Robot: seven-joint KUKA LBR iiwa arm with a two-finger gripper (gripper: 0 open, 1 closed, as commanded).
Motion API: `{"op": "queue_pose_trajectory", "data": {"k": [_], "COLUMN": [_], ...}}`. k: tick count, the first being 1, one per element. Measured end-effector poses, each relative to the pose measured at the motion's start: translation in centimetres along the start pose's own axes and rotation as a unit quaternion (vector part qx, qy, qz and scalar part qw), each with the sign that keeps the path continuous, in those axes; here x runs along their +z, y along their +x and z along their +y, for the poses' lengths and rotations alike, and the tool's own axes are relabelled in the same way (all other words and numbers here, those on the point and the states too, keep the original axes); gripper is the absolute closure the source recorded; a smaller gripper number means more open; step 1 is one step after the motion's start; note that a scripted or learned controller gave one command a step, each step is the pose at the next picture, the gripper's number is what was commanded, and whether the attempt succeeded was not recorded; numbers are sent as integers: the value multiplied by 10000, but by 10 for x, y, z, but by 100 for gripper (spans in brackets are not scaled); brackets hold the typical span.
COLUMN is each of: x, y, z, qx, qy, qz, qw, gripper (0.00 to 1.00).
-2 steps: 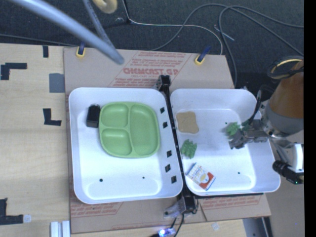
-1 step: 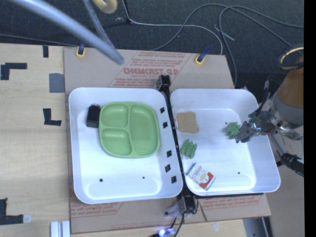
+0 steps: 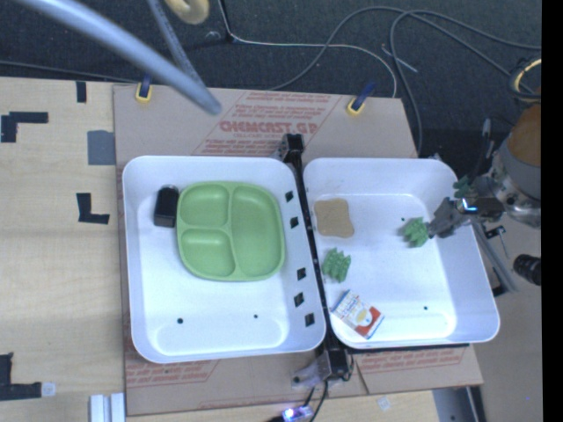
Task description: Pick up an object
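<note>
Hand [image 3: 437,221] at right bin's [image 3: 457,323] edge — just beside green toy [image 3: 415,232].

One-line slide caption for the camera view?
Gripper beside a green toy in the right bin; green plate in the left bin.

One camera, fixed high above the bench [image 3: 53,236], looks down at a slant — both white bins [image 3: 141,262] left of the gripper [image 3: 442,221].

Pale wood bench [image 3: 53,262] with black tape marks [image 3: 88,209]. Brown cardboard sheet [image 3: 264,121] on top. Dark carpet [image 3: 352,7] behind, crossed by cables [image 3: 369,47].
</note>
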State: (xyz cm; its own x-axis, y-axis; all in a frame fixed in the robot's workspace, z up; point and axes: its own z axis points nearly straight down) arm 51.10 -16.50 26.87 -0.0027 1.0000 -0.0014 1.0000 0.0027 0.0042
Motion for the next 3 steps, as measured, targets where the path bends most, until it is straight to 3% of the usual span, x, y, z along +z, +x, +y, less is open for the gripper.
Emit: {"op": "queue_pose_trajectory", "data": {"k": [2,3], "x": [27,22], "y": [104,164], "z": [-4,-8], "qx": [-16,-26], "qy": [33,29], "qz": [14,16], "qw": [10000,10000], "gripper": [100,100]}}
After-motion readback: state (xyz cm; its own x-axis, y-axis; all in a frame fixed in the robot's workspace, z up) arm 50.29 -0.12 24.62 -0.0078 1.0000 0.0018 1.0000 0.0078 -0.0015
